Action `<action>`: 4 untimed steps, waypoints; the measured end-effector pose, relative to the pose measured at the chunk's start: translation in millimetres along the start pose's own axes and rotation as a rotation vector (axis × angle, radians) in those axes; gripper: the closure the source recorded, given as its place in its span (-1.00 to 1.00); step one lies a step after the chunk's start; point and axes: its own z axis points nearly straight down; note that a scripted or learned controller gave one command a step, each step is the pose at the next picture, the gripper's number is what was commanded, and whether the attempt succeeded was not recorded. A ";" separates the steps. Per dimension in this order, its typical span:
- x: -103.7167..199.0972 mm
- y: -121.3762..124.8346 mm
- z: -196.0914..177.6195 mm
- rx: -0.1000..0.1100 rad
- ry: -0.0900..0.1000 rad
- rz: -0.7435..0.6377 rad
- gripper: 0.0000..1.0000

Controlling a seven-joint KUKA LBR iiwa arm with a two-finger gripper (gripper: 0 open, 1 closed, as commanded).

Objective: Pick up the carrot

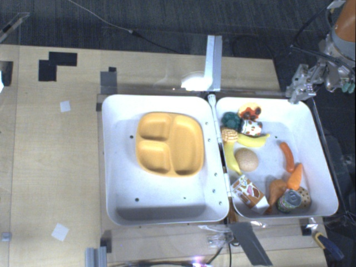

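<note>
from my remote seat: gripper (302, 85) sits at about 2 o'clock of the frame, over the upper right corner of the right bin (320, 131), above its rim and not down among the items; i cannot tell how it is set, the view is too coarse there; nothing visibly held; carrot (295, 176) lies in the right bin at roughly 4 o'clock of that bin, tilted, its lower end near a round patterned ball (291, 200); a thin orange-red piece (286, 154) lies just above the carrot; another orange lump (276, 189) just left of it; banana (253, 141) and a tan round item (246, 160) sit toward the bin's middle left; small printed box (248, 191) at 7 o'clock; left bin (119, 166) carries a yellow divided tray (169, 143); both bins rest on the pale wooden bench (50, 166); gripper and carrot well apart.
</note>
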 end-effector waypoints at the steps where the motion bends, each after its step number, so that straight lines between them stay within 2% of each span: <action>1: 76.1 0.8 133.2 -0.001 0.008 0.247 -1.00; 2: 142.4 -25.8 191.7 0.002 -0.005 0.123 -1.00; 3: 170.8 2.4 190.6 0.003 -0.010 0.130 -1.00; 4: 170.2 15.0 190.4 0.005 -0.011 0.141 -1.00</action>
